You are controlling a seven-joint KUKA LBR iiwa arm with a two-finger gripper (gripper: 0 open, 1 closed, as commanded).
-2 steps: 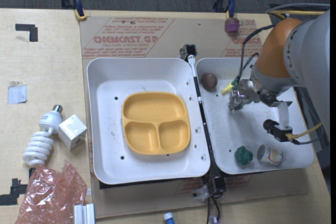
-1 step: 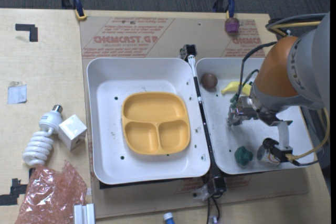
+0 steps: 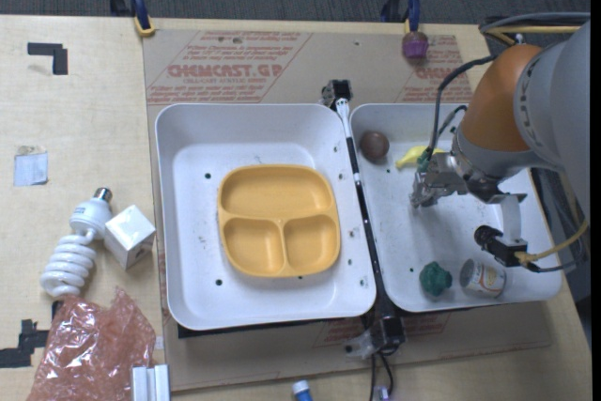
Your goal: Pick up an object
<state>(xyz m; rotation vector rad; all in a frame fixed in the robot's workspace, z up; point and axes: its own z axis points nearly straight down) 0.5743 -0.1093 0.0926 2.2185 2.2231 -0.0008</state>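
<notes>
In the right bin (image 3: 394, 230) lie a brown ball (image 3: 375, 146), a small yellow piece (image 3: 410, 157), a green lump (image 3: 434, 278) and a small white printed cup on its side (image 3: 484, 277). My gripper (image 3: 425, 191) hangs over the upper middle of this bin, pointing down, just below and to the right of the yellow piece. The ball is to its upper left; the green lump and the cup are nearer the front edge. The arm's grey and orange wrist (image 3: 502, 113) covers the bin's right part.
The left bin (image 3: 188, 202) holds a yellow divided plate (image 3: 279, 221). On the bench to the left lie a spiral light bulb (image 3: 75, 249), a white cube (image 3: 130, 235) and crumpled pink plastic (image 3: 89, 347). A purple object (image 3: 415, 44) sits behind the right bin.
</notes>
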